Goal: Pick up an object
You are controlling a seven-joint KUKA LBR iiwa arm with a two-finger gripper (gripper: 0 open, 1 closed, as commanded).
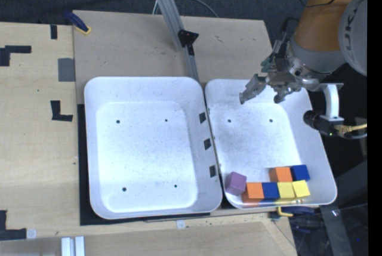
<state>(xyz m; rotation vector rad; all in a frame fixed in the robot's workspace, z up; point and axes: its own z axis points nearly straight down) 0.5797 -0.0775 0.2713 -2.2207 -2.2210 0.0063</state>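
White plastic right-hand bin [310,150] holds small coloured cubes [271,184] at six o'clock; my end effector [262,92] hangs spread wide, empty, at twelve. Still approaching: next, travel down toward them.

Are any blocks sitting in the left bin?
No, the blocks are all clustered at the near end of the right bin.

We see a pale wood worktop [119,52] carrying two white bins side by side, left bin [95,147] and right bin [319,165], on a black mat [82,189].
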